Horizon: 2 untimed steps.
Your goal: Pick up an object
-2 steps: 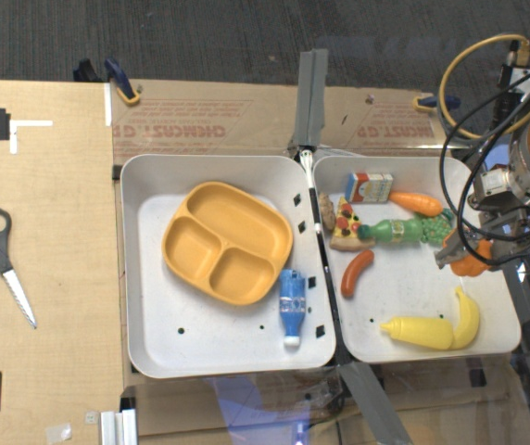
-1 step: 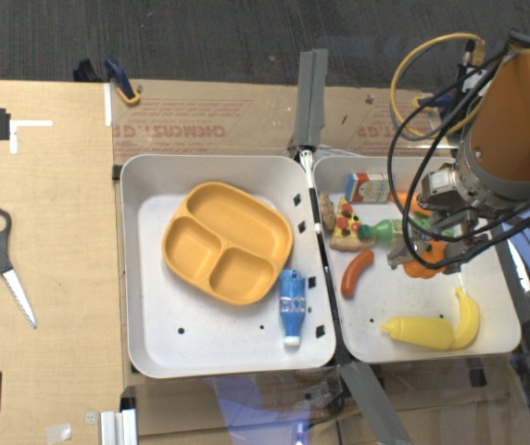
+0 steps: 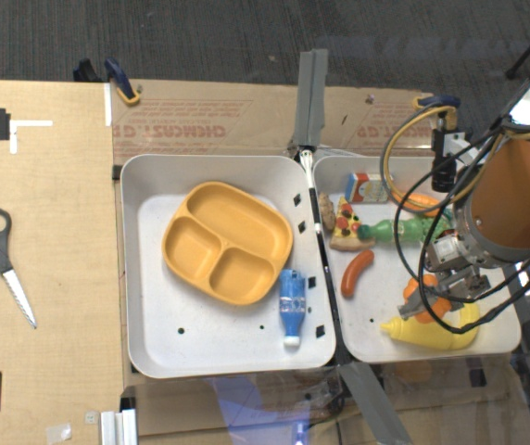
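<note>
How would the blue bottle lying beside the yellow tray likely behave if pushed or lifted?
The blue bottle lies on its side in the left bin, so a sideways nudge would probably roll it. It looks like smooth plastic, so possibly slippery. Its small size suggests it is light, though its contents can't be seen.

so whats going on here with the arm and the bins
The grey and orange arm reaches in from the right over the right bin, its end effector low over a yellow toy and something orange. A red sausage, pizza slice and green toy lie nearby. The left bin holds a yellow divided plate and a blue tube.
</note>
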Available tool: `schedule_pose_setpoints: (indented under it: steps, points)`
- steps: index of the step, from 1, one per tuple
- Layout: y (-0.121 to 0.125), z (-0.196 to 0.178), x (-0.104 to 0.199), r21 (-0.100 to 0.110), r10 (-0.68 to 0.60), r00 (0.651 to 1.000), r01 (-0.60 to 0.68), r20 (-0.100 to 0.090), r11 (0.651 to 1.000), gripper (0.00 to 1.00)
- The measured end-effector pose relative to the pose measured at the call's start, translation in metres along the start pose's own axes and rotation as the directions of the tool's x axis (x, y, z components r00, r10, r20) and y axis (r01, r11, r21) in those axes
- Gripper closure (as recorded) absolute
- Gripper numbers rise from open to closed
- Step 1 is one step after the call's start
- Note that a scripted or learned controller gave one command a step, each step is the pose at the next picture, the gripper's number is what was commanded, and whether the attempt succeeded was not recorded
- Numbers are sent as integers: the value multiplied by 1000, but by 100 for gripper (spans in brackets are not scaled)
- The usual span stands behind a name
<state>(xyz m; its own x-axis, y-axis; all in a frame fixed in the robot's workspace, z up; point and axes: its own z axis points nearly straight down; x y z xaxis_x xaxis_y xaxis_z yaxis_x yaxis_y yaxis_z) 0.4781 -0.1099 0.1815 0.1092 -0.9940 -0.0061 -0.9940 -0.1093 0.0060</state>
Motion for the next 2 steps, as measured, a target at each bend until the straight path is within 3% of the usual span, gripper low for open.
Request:
schedule_pose_setpoints:
  steps: [1,2]
  points:
    - [-10,-64,-50,2,10,1000,-10,1,1000,100]
    - [-55,-84,-55,2,-159,987,159,2,987,100]
